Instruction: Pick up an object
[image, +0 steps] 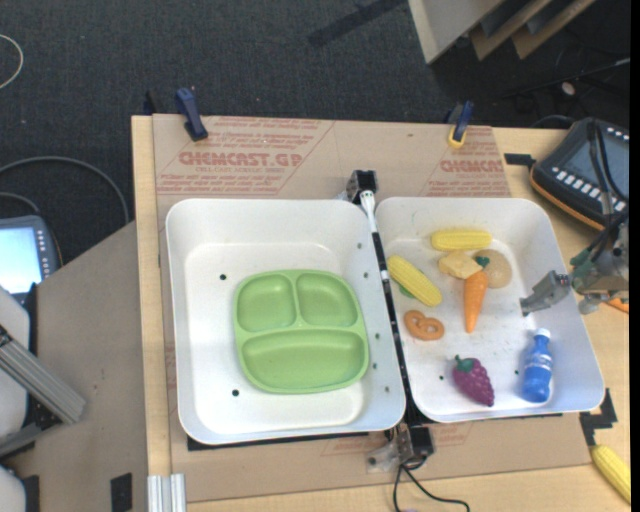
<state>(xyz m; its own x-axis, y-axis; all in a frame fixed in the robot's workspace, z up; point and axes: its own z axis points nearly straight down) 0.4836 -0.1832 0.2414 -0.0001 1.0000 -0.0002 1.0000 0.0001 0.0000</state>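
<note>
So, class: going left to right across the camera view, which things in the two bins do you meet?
Green divided plate → pretzel → purple grapes → blue bottle → gripper. The corn cobs, carrot and pale piece overlap in order, so I leave them out.

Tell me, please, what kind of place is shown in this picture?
Probably a robotics lab bench, not a kitchen. Two white bins sit on a board held by clamps. The food, such as the corn and carrot, looks like plastic toys. A pincer reaches in, and cables trail below.
</note>
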